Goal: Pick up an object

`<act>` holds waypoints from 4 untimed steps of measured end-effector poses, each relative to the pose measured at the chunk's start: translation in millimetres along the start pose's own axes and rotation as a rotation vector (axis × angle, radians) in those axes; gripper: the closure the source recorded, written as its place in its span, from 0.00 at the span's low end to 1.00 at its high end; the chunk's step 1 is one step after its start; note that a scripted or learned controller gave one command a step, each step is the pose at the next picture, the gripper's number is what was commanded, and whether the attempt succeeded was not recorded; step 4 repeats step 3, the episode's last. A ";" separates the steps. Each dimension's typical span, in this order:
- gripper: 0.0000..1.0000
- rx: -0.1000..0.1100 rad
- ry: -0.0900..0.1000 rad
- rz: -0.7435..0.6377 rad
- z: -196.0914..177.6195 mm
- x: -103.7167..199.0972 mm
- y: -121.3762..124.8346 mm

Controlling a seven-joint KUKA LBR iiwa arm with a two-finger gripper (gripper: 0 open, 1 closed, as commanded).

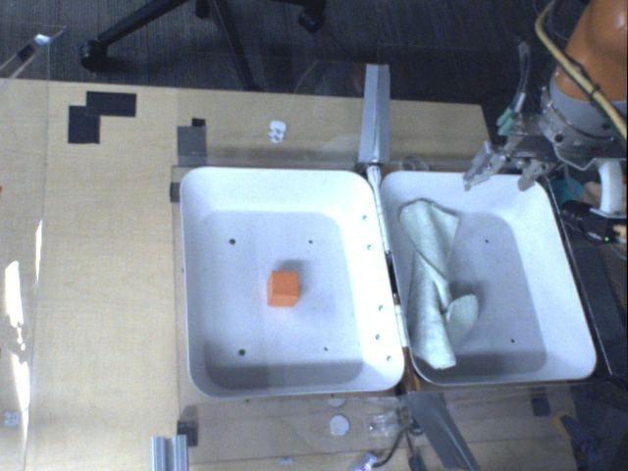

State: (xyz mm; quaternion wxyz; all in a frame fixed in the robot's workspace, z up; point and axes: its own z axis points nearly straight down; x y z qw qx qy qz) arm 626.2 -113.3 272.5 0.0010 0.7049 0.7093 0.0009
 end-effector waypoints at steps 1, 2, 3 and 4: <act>0.00 0.001 0.000 -0.005 161.6 -3.3 42.5; 1.00 -0.005 -0.001 -0.010 149.5 -1.9 44.6; 1.00 -0.004 0.001 -0.055 -8.6 97.6 17.6; 1.00 -0.004 0.001 -0.055 -8.6 97.6 17.6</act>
